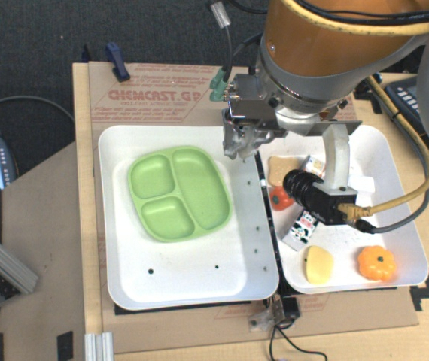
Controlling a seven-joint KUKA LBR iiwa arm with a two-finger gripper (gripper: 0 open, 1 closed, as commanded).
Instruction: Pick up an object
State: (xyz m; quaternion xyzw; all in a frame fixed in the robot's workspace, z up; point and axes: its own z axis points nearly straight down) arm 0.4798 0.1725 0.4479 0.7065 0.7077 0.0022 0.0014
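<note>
the gripper hangs over the seam between the two shallow white bins; whether its fingers are apart or together cannot be told. just right, in the right bin, lie a small red piece, a pale yellow wedge and an orange toy pumpkin. the left bin holds a green divided plastic plate.

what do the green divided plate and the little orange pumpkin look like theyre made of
Green divided plate: probably moulded plastic, smooth and matte to satin, one even colour with rounded compartment walls. Orange pumpkin: likely toy plastic or rubber, slightly glossy, ribbed.
</note>
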